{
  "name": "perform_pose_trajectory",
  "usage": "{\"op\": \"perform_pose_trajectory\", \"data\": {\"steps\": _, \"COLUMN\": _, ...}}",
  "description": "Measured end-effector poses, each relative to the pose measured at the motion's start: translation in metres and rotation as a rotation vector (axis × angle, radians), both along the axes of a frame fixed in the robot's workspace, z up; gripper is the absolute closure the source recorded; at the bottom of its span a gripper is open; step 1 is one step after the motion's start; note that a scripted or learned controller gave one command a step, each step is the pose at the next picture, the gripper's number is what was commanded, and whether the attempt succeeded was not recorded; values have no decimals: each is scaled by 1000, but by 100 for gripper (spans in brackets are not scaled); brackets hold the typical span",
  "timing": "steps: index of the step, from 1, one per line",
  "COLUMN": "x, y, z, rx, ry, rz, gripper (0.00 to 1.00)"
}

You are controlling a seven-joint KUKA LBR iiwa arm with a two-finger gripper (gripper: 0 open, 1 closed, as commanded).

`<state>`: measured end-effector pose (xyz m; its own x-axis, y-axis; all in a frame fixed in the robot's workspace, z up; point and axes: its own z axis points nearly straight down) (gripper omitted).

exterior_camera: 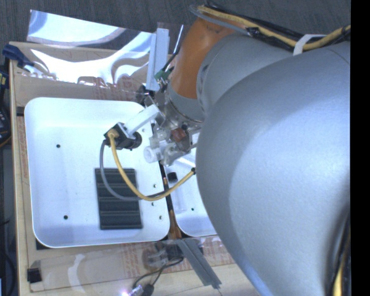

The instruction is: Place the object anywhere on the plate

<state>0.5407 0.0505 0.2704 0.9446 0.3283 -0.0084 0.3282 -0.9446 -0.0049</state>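
Camera view is showing the arm (pixel 277 153) nearest of all, its smooth grey shell bulging over the right half of the frame and covering most of the right bin (pixel 188 224), of which a pale rounded corner is peeking out at lower centre. Past the shell, the orange band (pixel 188 60) is leading down to the gripper (pixel 163 147), which is hanging at the frame's centre over the seam where the two bins are meeting. It is sitting among small metal fittings, and whether it is open or closed I cannot tell, nor whether it is carrying anything.

Down and to the left of the gripper, the slab (pixel 118 197) is lying flat on the floor of the left bin (pixel 37 165), toward that bin's lower middle. It is near the gripper but apart from it. It is black, matt, rectangular and thin, with fine ribs crossing it, and its long axis is running up and down the frame. I cannot tell whether it is the object or the plate. I am judging that any approach has to travel toward the lower left.

Both bins are looking like glossy white plastic with rounded corners, resting on the pale wooden worktop (pixel 98 267). Farthest off, at upper left, a crinkled shiny sheet (pixel 86 36) is catching the light.
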Motion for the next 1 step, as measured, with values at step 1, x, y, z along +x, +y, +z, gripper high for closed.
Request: {"op": "perform_pose_trajectory", "data": {"steps": 1, "x": 30, "y": -32, "z": -78, "rx": 0, "ry": 1, "rz": 16, "gripper": 100}}
